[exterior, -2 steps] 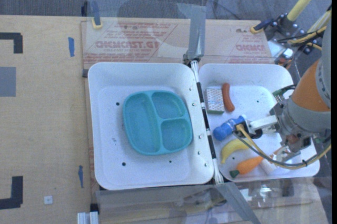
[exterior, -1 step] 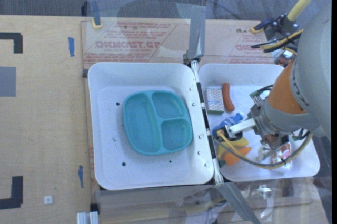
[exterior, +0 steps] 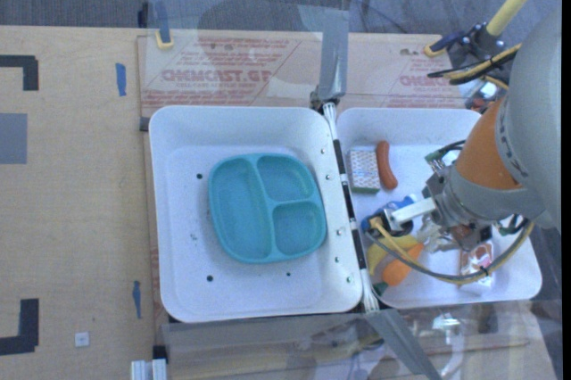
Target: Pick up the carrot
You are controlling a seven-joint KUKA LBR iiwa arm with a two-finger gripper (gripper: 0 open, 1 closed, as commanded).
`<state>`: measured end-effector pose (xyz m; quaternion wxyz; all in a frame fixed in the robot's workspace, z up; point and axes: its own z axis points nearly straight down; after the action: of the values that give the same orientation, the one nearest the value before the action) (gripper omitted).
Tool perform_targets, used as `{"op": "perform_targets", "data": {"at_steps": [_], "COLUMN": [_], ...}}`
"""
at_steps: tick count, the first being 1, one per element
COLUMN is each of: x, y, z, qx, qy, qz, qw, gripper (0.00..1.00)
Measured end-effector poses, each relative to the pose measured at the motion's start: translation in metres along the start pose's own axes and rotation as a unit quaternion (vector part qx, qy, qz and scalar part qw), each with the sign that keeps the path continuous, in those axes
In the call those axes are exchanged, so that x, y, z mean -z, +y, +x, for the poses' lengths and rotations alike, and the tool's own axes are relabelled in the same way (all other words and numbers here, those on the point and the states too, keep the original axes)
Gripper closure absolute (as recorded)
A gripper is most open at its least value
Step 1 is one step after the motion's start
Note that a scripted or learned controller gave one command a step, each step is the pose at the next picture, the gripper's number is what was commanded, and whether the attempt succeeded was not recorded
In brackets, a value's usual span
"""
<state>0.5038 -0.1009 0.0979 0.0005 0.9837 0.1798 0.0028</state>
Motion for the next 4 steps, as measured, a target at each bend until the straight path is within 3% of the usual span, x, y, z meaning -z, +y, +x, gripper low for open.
{"op": "perform_targets", "data": {"at_steps": [1,2,3,4], "x": [0.088,0.099,0.099,-0.001], "y": [-0.04,-0.001,-0.001,0.002], "z": [-0.008,-0.025,-0.026,-0.028], "qx": [0.198,0.295,0.295,0.246], "qy": [-0.001,-0.003,-0.003,-0.003], "qz": [-0.001,0.002,0.002,0.003], "qw": [0.9802,0.9554,0.9554,0.9692], "gripper": [1.0,1.0,0.0,0.0]}}
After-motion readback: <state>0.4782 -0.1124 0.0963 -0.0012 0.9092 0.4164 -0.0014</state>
